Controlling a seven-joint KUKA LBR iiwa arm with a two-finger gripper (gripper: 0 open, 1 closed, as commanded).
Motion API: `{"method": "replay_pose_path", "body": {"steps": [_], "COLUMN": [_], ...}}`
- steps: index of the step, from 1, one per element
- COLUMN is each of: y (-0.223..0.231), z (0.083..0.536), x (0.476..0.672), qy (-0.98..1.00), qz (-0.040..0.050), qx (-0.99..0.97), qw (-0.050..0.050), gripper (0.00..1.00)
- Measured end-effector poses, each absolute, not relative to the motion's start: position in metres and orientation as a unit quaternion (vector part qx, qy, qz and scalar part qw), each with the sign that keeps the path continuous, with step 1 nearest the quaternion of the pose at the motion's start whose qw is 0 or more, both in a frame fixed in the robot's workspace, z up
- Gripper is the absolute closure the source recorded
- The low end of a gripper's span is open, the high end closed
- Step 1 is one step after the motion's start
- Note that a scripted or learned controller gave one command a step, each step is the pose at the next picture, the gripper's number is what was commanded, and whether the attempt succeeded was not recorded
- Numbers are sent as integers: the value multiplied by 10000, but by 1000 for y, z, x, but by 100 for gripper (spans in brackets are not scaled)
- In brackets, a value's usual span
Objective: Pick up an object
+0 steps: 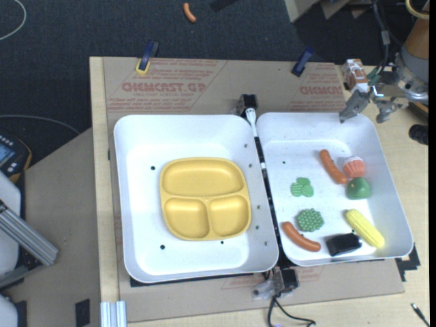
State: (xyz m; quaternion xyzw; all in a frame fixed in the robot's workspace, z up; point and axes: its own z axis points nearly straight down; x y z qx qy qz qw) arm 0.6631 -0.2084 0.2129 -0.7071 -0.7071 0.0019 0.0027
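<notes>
Spread wide apart, with nothing held, the 2 jaws of the gripper are seen above the right bin. Light, hard toy corn near its front edge could be pinched across its middle.

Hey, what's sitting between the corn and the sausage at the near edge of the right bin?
In the camera view, a black block lies between the yellow corn and the near sausage, close beside the corn and almost touching the sausage's end.
</notes>
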Motion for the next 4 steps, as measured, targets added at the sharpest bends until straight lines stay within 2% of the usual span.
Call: {"method": "replay_pose_path", "body": {"steps": [3,4], "y": [-206,-207], "z": [82,97], "x": [661,664], "qy": [-7078,-7081], "qz": [15,-3], "qx": [-7064,-7061], "qw": [25,-14], "gripper": [0,100]}}
